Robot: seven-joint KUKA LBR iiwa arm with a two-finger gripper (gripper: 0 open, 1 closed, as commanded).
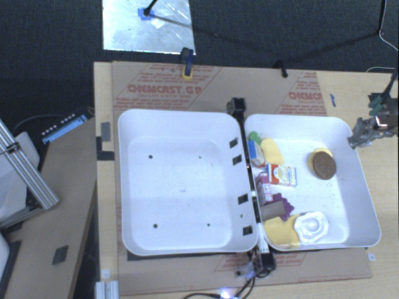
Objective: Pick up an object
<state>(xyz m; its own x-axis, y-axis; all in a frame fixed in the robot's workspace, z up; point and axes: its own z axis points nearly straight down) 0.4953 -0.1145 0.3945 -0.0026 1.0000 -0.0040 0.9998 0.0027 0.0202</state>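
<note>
Claw (pixel 366 131), grip state not discernible, hung at right white plastic bin's (pixel 355 185) outer rim; nearest item, round brown disc (pixel 323 165), lay just leftward, lower in view.

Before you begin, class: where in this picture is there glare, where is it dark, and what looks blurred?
Camera view: the silver sheet at top glares; the dark floor around it hides detail; both white bins look washed out; the gripper at the right edge is blurred; the toys are soft.

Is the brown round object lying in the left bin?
No, the brown round object lies in the right bin, near its right wall.
</note>
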